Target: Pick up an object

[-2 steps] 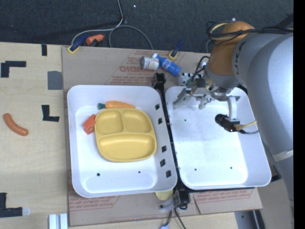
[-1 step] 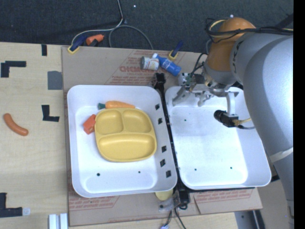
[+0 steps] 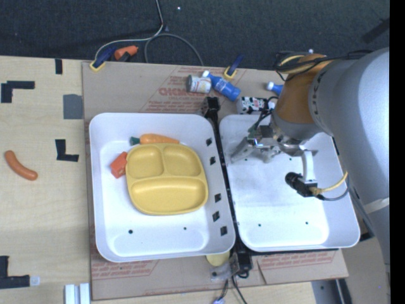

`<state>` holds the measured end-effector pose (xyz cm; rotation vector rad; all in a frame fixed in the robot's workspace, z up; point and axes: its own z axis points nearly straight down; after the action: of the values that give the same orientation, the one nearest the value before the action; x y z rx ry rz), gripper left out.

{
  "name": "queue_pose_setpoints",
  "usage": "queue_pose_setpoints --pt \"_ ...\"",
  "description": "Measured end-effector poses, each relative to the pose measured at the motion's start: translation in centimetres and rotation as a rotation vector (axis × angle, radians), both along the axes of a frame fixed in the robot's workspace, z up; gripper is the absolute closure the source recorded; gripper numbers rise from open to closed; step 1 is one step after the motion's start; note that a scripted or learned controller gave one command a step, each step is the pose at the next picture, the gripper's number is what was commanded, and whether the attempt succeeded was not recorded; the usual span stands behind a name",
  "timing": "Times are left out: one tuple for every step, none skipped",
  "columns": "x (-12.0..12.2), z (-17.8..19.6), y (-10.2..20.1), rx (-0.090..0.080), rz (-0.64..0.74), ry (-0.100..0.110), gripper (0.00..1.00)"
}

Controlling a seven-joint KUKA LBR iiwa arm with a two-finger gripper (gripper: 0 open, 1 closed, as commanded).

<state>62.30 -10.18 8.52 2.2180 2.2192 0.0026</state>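
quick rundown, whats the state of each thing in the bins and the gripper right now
yellow divided tray: lying flat in the left bin, right side up, compartments bare
carrot: lying on its side, tucked against the tray's far edge
orange piece: lying at the tray's left edge, partly hidden under it
gripper: low over the right bin's far left part, nothing seen between its fingers
left bin: sitting level on the bench
right bin: sitting level beside it
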Motion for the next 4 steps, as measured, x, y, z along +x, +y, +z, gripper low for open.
queue_pose_setpoints --pt "1.8 0.1 0.8 0.000 0.001 0.002 0.00" --pt "4.7 0.0 -0.5 0.002 0.002 0.002 0.00" --pt "4.6 1.1 -0.5 0.000 0.003 0.001 1.00" --pt "4.6 1.0 -0.5 -0.002 0.003 0.002 0.00"
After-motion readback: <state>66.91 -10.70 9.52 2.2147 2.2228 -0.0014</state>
